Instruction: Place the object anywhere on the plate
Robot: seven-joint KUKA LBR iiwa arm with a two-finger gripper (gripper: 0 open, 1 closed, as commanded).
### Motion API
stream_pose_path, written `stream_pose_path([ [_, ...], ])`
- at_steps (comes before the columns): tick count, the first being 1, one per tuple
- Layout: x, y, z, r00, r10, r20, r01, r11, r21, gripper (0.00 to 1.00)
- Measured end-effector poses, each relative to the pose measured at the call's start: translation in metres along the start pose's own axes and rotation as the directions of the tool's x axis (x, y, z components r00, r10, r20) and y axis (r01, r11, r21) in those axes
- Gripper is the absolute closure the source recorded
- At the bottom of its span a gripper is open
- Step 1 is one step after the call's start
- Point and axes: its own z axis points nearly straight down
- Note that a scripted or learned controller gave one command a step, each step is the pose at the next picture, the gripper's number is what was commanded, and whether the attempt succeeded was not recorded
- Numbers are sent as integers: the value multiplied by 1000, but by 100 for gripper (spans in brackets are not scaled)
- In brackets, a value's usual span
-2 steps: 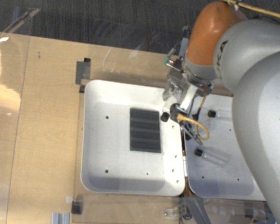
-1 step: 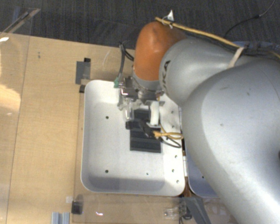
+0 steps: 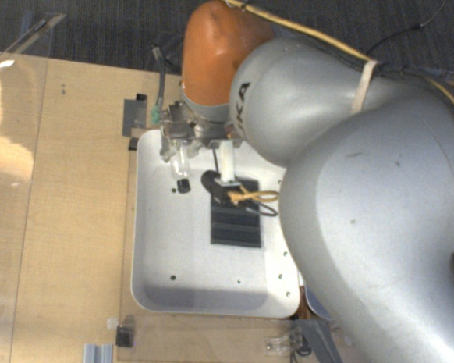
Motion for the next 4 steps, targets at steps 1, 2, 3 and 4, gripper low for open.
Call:
stream_pose_path([
  [1, -10, -2, 0, 890, -456, 0, 456, 890, 1, 100],
  [2, -4, -6, -83, 837, -548, 2, 548, 837, -3, 100],
  [3, -4, -4, -94, 837, -548, 3, 548, 837, -9, 100],
  [4, 6, -19, -42, 539, -842, 0, 842, 539, 0, 100],
])
